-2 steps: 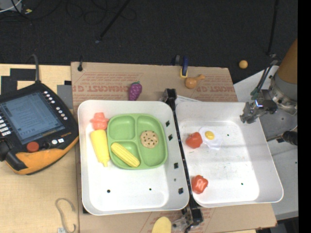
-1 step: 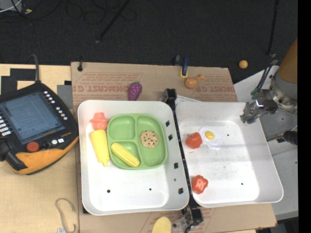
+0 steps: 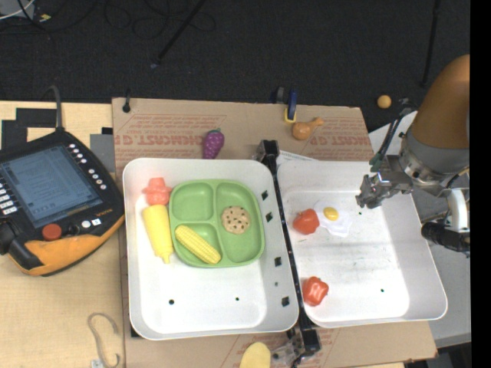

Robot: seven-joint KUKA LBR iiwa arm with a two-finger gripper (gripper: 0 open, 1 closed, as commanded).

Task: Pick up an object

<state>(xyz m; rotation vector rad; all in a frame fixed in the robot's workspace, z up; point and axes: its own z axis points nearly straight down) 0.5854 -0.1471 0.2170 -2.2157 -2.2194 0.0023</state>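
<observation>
My gripper hangs over the right bin, near its upper right part, with nothing seen between its fingers. To its left in that bin lie a fried egg toy and a red tomato. A red pepper piece rests near the bin's front left. The left bin holds a green divided plate with a cookie and a corn cob on it. Beside the plate lie a yellow bottle and a pink toy.
A teach pendant sits on the bench at left. Behind the bins on the cardboard lie a purple grape bunch and an orange pear-shaped toy. A yellow lemon lies in front of the bins. A metal divider separates them.
</observation>
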